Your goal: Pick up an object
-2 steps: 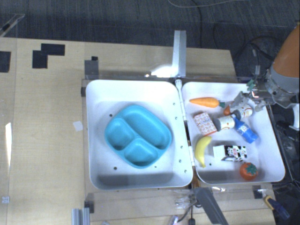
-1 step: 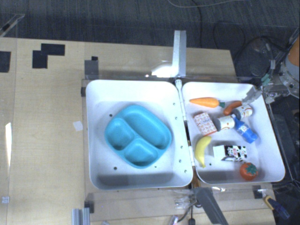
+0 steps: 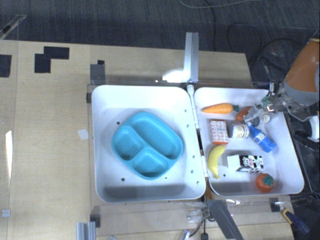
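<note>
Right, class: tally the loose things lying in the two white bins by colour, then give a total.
Blue: 2, the divided plastic plate and the bottle
Orange: 2, the carrot and the round fruit
Yellow: 1, the banana
Other: 4
Total: 9

Counts: 2 white bins, left bin (image 3: 102, 149) and right bin (image 3: 290, 149). Left holds 1 blue divided plate (image 3: 146, 144). Right holds 1 carrot (image 3: 218, 109), 1 banana (image 3: 215, 160), 1 tomato (image 3: 265, 182), 1 blue bottle (image 3: 262, 139), 1 small jar (image 3: 240, 131), 1 snack packet (image 3: 218, 132), 1 cow-print carton (image 3: 245, 162), and 1 reddish item (image 3: 243, 114) at the far side, kind unclear.
</note>
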{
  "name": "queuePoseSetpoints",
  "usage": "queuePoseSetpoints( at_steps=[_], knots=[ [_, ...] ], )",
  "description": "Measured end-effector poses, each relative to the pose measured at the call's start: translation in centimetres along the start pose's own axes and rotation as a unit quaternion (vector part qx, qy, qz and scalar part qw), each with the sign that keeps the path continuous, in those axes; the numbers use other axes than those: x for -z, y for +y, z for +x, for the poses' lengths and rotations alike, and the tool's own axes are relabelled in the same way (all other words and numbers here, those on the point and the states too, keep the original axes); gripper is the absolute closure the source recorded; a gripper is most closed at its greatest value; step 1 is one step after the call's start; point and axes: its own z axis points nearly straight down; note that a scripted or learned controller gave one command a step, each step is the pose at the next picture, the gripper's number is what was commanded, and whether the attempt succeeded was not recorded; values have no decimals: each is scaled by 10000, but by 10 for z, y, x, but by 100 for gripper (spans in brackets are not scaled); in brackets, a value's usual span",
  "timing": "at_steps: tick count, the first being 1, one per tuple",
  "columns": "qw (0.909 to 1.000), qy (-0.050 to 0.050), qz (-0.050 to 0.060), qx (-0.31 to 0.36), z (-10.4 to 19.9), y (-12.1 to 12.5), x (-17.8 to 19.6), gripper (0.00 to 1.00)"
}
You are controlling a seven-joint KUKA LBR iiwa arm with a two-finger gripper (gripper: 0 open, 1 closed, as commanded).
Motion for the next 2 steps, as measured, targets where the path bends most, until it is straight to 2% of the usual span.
queuePoseSetpoints(
  at_steps=[1, 2],
  knots=[
    [9997, 31, 22, -260, -3, 26, -17, 0],
    [9997, 11, -6, -225, -2, 28, -6, 100]
  ],
)
